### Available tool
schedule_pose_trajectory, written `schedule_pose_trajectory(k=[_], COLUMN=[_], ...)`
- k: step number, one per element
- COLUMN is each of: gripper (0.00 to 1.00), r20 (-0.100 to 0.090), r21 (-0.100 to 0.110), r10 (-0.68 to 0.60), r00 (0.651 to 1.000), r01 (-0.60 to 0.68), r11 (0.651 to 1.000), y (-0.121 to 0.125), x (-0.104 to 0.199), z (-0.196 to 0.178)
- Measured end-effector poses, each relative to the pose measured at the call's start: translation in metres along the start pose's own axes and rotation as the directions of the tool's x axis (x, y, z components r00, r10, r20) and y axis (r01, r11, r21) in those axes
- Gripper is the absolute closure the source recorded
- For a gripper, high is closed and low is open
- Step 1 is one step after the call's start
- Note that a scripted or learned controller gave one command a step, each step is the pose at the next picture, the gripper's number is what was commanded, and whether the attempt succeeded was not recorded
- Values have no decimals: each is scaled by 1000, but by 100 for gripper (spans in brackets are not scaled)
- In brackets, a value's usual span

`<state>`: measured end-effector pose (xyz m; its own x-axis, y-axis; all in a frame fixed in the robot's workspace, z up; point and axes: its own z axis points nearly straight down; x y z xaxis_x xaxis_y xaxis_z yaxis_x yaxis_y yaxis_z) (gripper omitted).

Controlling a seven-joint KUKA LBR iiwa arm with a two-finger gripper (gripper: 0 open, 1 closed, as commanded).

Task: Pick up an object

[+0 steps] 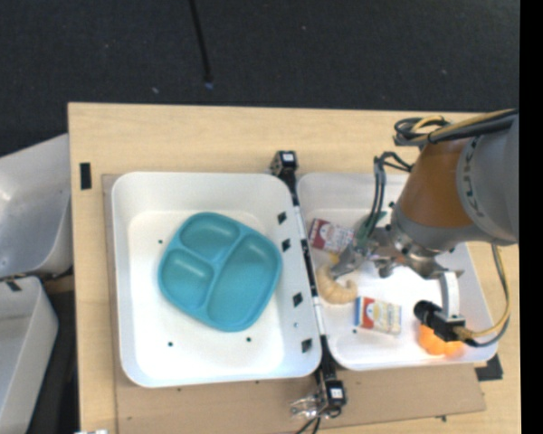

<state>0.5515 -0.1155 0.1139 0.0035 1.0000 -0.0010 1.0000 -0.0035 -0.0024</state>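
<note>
The right bin (pixel 344 360) carries the things there are to pick. Near its middle, close to the divider between the bins, lies a pale cream ring-shaped object (pixel 337 287), like a small doughnut or bagel. Just beside it, toward the lower right, a small white carton (pixel 377 315) with red and blue print lies flat on the bin floor. Above the ring, a dark red and white packet (pixel 326 235) rests near the bin's upper left part. In the lower right corner sits an orange object (pixel 441 342), with a black piece touching its upper left side.

The gripper (pixel 357 256) hangs low over the right bin, between the red packet and the cream ring, its metal parts pointing left toward the divider. I cannot tell how it is set, and nothing can be seen gripped in it. Behind it the arm (pixel 452 188) comes in from the right, its orange band just above the wrist and the grey body beyond, with green and black cables looping along it.

The left bin (pixel 127 333) holds a teal divided plate (pixel 220 270) with three compartments, lying flat and a little turned, around the bin's centre. Both bins sit side by side on a light wooden bench (pixel 90 242)
</note>
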Motion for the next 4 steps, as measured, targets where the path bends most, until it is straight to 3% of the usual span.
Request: schedule_pose_trajectory(k=[1, 2, 4], gripper=[0, 100, 100], r20=[2, 1, 1], r21=[-5, -6, -10], r10=[2, 8, -6], r00=[1000, 1000, 1000], r01=[-2, -8, 6], r11=[1000, 1000, 1000], y=[1, 1, 6], x=[-2, -3, -2], z=[12, 1, -97])
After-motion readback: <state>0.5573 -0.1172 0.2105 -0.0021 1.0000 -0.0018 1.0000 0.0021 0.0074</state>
